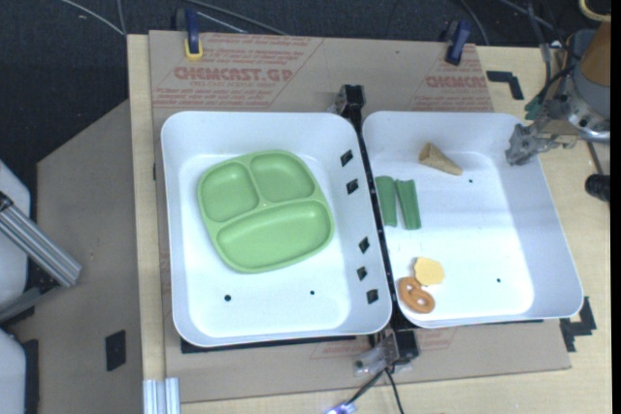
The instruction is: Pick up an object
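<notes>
Claw (524, 146) positioned at far right rim of right bin (543, 238); no object between its fingers.

The arm enters from the right, and the claw hangs over the upper right corner of the right bin; whether it is released or clenched cannot be determined. Right bin contents: tan wedge (440, 159) near the far wall, two green sticks (399, 203) lying side by side at the left, yellow piece (428, 271) touching a pretzel (418, 295) near the front. Left bin (194, 296) holds a green divided plate (265, 208). Both bins rest on the counter (243, 63).
</notes>
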Tool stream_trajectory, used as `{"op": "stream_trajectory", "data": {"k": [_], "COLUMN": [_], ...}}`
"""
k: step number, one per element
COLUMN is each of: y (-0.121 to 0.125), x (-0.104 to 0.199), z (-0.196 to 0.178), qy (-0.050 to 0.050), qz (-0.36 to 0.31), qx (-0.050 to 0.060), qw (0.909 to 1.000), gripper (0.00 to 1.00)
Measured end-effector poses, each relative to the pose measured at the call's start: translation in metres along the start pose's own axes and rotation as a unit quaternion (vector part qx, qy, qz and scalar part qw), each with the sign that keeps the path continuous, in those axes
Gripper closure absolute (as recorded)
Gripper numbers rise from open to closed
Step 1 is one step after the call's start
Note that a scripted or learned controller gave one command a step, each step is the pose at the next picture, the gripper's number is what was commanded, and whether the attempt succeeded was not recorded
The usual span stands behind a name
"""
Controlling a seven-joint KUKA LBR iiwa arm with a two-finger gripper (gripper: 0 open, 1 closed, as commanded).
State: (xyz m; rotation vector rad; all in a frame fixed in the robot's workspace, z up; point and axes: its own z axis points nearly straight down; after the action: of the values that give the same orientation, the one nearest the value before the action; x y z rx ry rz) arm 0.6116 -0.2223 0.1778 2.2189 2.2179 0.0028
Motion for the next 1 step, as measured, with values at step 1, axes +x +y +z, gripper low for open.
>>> {"op": "stream_trajectory", "data": {"k": [1], "y": [0.0015], "x": [-0.0004], "z": [-0.0545], "qy": [0.000], "qz": [-0.001], "qx": [-0.001], "qw": [1.0000], "gripper": [1.00]}}
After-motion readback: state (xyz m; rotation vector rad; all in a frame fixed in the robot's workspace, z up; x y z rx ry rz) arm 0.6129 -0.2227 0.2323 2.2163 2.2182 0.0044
